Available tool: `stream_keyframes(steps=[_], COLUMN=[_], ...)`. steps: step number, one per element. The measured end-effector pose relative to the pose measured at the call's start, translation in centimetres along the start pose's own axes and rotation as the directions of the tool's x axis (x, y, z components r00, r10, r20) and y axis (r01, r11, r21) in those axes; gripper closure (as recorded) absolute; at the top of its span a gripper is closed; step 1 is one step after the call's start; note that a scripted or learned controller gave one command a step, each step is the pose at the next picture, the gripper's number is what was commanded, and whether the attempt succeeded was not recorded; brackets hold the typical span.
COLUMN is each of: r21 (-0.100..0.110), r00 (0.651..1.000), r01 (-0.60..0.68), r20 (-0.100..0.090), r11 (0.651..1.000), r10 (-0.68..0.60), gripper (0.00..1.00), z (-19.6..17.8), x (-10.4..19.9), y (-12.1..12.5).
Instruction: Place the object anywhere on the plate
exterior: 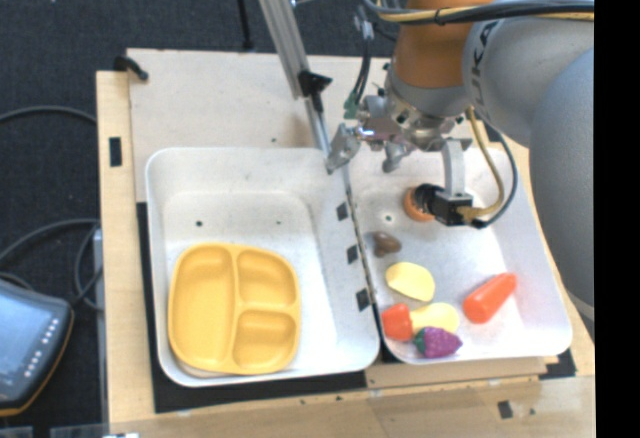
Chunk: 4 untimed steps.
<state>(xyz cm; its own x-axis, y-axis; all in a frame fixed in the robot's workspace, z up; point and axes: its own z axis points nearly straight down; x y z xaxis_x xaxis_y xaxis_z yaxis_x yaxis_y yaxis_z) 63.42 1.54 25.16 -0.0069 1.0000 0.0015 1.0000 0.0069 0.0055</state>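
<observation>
A yellow plate (pixel 235 311) with three compartments lies in the left bin (pixel 180 176), near its front. The right bin (pixel 535 266) holds toy foods: a small orange round piece (pixel 420 204), a little brown piece (pixel 385 244), a pale yellow piece (pixel 410 280), an orange carrot (pixel 488 296), a red piece (pixel 397 322) and a purple grape bunch (pixel 437 342). My gripper (pixel 367 154) hangs over the back of the right bin, close to the divider between the bins. It is open, with nothing between its fingers. The orange round piece lies just in front and to the right of it.
A slanted metal pole (pixel 280 16) comes down at the back and ends beside the gripper. A black cable connector (pixel 447 203) hangs from the wrist next to the orange piece. A dark device (pixel 25 336) sits off the bench at the left.
</observation>
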Motion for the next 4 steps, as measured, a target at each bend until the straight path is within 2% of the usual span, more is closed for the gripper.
stream_keyframes(steps=[1, 2, 3, 4], r21=[-0.005, 0.007, 0.007, 0.012], r00=[1.0, 1.0, 1.0, 1.0], r01=[-0.003, -0.011, -0.006, 0.0], r20=[0.002, 0.003, 0.003, 0.001], r11=[1.0, 1.0, 1.0, 1.0], r10=[0.003, 0.011, 0.006, 0.0], gripper=[0.0, 0.0, 0.0, 0.0], z=[-10.4, -9.5, -7.7, 2.2], x=[0.2, -4.1, -3.1, 5.1], y=[2.7, -0.3, -1.6, -2.9])
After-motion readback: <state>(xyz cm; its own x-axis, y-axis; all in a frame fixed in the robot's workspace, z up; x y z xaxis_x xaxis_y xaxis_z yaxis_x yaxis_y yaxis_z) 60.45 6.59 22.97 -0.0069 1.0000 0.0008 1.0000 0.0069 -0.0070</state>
